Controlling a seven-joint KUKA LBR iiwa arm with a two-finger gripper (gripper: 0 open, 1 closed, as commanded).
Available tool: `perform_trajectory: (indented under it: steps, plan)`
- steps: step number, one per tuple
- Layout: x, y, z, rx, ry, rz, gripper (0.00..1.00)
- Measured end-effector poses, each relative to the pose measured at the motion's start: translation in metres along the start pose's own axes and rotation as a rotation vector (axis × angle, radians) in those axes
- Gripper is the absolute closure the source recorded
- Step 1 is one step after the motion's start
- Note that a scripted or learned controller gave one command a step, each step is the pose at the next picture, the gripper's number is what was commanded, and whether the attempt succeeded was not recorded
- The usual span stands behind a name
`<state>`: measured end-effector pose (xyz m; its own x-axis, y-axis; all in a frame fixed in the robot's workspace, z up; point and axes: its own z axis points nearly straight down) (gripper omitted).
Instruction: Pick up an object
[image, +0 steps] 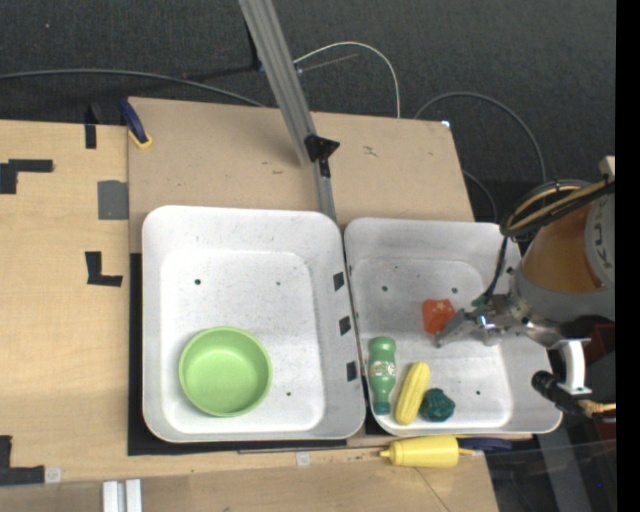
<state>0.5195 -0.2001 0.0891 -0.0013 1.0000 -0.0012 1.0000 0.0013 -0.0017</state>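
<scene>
Reaching in from right of frame, gripper (448, 331) low in the right bin (420, 240). Jaws' state: cannot tell. Just beside: orange object (436, 315), mid-bin. Approach step, by the look. Next: centring over it, closing, lifting.

A robotics lab; a plywood bench (250, 150) with two white bins (160, 300), loose cables (350, 50), dark carpet (100, 40).

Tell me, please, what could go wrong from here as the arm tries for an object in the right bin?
1. The gripper sits right beside the orange object, so it may nudge it away.
2. The green bottle, yellow object and dark green object lie crowded together, so a grab there could catch two.
</scene>
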Motion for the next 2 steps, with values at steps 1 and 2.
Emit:
perform_trajectory:
  steps: [1, 2]
  plan:
    - [0.001, 0.0, -0.01, 0.0, 0.001, -0.001, 1.0]
    - [0.003, 0.0, -0.052, -0.004, 0.0, 0.0, 1.0]
